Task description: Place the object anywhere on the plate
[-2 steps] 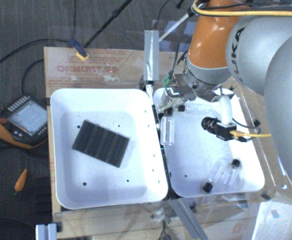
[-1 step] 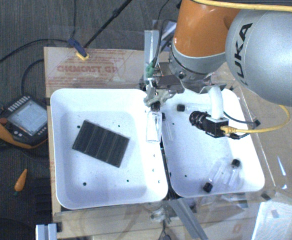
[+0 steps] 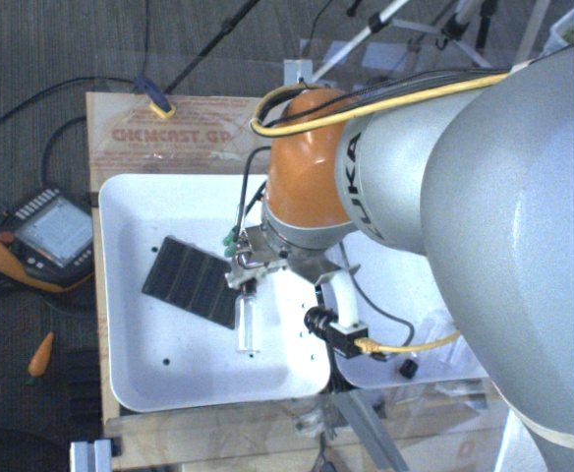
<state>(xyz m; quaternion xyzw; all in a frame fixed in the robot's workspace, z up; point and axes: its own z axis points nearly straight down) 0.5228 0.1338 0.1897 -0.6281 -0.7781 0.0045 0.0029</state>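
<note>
Plate, dark and ribbed, is lying flat in the white bin, just left of the gripper, its near corner almost under it. A slim pale piece is reaching down from below the gripper, beside the plate's edge rather than over it; whether this is the object or part of the tool cannot be told. Whether the gripper is open, closed or carrying anything cannot be told either. Nothing is resting on the plate, so the placing is looking unfinished.
</note>
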